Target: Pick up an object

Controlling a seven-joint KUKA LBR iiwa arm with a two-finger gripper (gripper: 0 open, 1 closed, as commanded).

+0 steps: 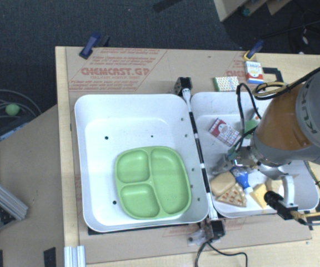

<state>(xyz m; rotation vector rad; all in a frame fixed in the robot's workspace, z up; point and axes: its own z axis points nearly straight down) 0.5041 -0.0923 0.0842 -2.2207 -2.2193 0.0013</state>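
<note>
The gripper reaches down into the right bin, under the grey arm with its orange band. Right below it lie a small blue and white item, a tan wedge, a waffle-patterned piece and a yellow block. A red and white packet lies further back in the same bin, with a green item beside it. The arm hides the right half of this bin.
The left bin holds a green divided plate. Small cards and boxes sit on the brown board behind the right bin. A black divider runs between the bins.
</note>
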